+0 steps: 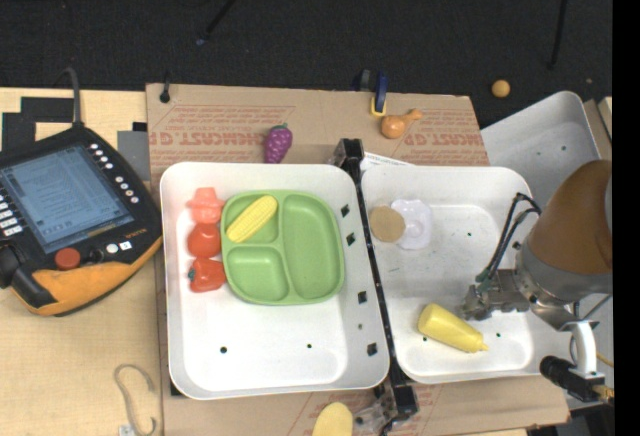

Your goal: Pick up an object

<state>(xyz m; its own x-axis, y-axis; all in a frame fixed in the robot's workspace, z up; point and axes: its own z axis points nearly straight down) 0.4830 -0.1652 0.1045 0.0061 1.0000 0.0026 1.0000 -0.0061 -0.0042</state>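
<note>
My gripper (484, 304) sits low in the right white bin (455, 186), just beside the yellow cone (450, 328). Cardboard under bins (230, 124), wood bench (60, 354), black backdrop behind.

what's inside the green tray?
The green tray, in the left bin, has a yellow corn cob in its upper-left compartment. The other two compartments look bare. What lies under the tray is covered.

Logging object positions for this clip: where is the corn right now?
The corn lies in the upper-left compartment of the green tray in the left bin, just right of the red toys along the tray's left edge.
</note>
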